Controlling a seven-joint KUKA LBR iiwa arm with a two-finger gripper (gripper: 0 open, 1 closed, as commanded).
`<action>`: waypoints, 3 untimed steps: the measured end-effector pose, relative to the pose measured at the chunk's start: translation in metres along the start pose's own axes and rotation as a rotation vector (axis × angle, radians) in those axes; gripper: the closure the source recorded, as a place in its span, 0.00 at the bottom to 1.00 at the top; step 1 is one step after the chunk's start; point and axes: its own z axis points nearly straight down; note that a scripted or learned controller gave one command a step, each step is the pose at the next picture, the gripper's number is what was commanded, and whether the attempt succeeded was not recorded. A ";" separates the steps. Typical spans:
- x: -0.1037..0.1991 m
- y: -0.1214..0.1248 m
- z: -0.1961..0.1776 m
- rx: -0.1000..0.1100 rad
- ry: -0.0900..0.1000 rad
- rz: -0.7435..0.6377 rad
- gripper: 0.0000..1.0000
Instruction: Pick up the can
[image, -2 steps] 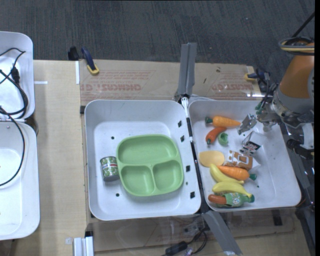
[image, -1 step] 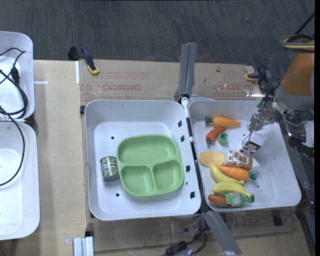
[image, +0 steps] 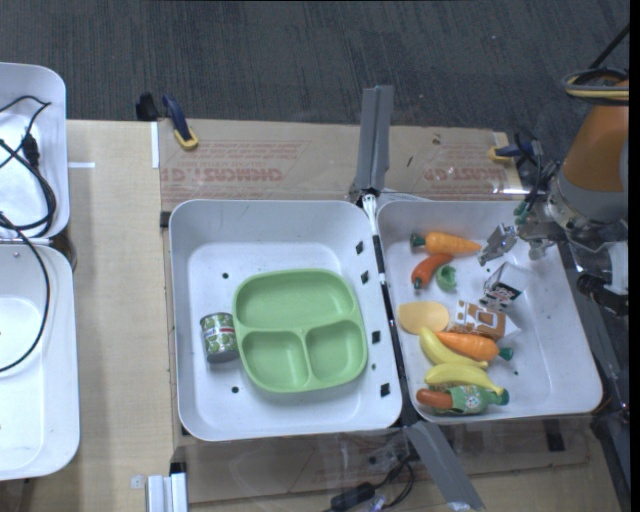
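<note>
The can (image: 217, 336), small with a green label and a grey top, lies in the left bin (image: 190, 240) against the left edge of the green divided plate (image: 298, 328). My gripper (image: 499, 268) hangs over the back of the right bin (image: 585, 345), far to the right of the can. It is open, with nothing between its fingers.
The right bin holds toy food: two carrots (image: 450, 243) at the back, a yellow disc (image: 423, 317), a small box (image: 478, 320), another carrot (image: 470, 345), a banana (image: 452, 368) and a green bottle (image: 470, 399). A grey divider post (image: 374, 140) stands between the bins.
</note>
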 end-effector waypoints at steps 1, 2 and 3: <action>-0.008 0.035 0.033 0.003 0.019 0.134 0.00; 0.008 -0.007 0.036 0.003 0.006 0.428 0.00; 0.002 0.030 0.038 0.023 0.012 0.549 0.00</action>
